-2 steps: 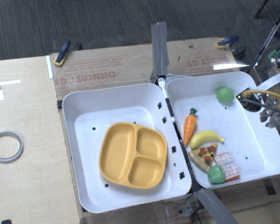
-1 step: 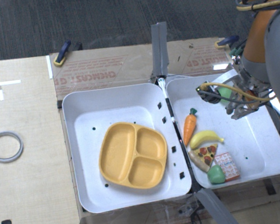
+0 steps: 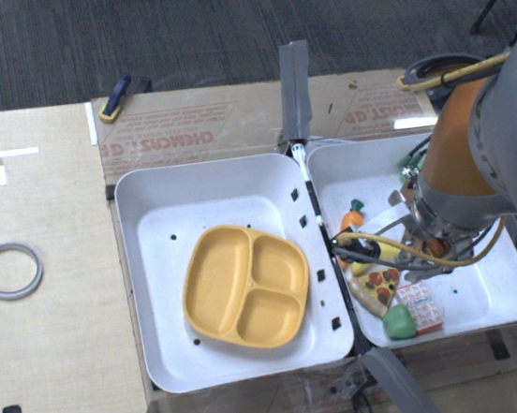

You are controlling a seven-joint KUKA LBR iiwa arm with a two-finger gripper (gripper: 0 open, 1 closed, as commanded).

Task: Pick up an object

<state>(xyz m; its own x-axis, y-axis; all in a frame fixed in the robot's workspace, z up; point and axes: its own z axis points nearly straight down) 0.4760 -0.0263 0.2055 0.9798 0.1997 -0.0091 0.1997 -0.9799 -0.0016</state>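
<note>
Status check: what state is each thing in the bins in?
yellow divided plate, face up, in left bin.
toy carrot, lying in right bin.
toy pizza slice, lying flat.
green toy, beside red-and-white box.
gripper, low over right bin's toys.

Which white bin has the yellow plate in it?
The bin on the view's left holds the yellow plate; the other bin holds small toys instead.

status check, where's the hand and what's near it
Hand low in right bin. Pizza slice, green toy, packet close beside it. Yellow plate sits in left bin, out of the way.
</note>
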